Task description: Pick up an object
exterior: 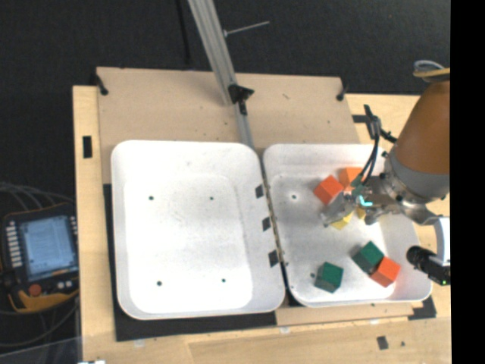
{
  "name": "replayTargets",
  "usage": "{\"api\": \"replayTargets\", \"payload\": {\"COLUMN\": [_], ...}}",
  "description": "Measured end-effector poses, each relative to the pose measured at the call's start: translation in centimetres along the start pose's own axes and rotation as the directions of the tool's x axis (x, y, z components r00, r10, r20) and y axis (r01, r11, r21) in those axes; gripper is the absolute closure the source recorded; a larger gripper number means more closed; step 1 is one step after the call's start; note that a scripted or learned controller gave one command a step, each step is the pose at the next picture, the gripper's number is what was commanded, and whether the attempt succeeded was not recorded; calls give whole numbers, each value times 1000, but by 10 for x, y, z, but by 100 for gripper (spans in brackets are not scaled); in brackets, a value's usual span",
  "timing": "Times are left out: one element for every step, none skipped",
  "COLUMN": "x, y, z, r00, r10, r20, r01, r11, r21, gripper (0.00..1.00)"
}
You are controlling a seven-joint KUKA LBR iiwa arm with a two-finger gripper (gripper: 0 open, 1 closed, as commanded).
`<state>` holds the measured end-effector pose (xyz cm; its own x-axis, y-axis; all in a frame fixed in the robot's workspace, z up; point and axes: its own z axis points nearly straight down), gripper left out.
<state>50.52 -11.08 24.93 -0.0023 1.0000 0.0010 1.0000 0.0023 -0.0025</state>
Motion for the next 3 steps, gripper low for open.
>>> {"api": "replayTargets", "payload": {"x": [0, 1, 5], "y": [1, -1, 6], "z": [-2, 41, 98], "r00": [1000, 1000, 1000], "r10": [2, 3, 4], "r20": [1, 2, 2], "r01": [-2, -3, -4], "r11": [1000, 1000, 1000], "r21": [-5, 1, 3], "gripper": [0, 0, 0]}}
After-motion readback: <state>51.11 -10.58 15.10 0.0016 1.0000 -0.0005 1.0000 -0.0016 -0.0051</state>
